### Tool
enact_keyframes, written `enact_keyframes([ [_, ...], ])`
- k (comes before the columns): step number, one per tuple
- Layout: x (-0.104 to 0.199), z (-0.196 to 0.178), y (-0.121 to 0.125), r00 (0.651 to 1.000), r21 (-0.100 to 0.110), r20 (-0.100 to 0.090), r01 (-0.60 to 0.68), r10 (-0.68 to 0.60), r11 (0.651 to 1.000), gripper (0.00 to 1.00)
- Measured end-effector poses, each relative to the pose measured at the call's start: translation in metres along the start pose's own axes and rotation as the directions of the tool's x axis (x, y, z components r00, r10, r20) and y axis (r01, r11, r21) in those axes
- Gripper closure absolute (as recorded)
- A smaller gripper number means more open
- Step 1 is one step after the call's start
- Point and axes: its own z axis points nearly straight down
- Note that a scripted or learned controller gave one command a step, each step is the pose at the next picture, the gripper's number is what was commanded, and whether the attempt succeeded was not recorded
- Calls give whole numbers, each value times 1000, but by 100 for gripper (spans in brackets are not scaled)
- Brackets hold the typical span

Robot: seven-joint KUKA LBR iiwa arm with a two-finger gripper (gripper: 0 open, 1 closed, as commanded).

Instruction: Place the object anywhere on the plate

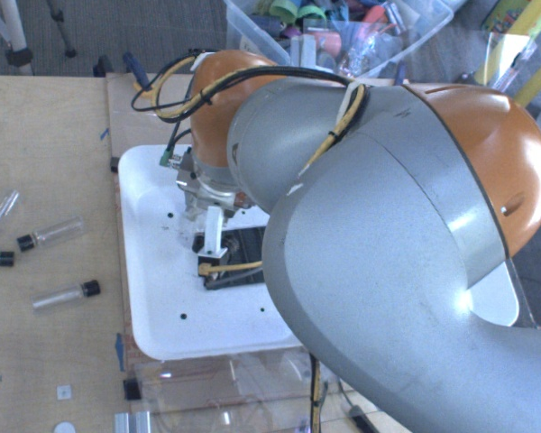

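No text, label, brand or number reads clearly anywhere. Small pale square tag (64,391) on the tabletop (45,133): too small to make out. Yellow item (503,50) at top right: surface blurred, any print illegible. Clear vials (59,233) on tabletop: markings too small to tell.

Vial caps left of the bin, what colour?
Black caps on clear vials; camera view.

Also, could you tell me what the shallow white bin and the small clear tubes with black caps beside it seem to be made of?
Shallow white bin: likely moulded plastic, smooth and slightly glossy, with rounded corners. Small clear tubes with black caps: see-through glass or plastic, unclear which; the bench shows through them.
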Motion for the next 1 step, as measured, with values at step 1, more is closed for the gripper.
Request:
enact_keyframes([
  [1, 8, -67, 18, 921, 1, -1, 389, -389, 921, 100],
])
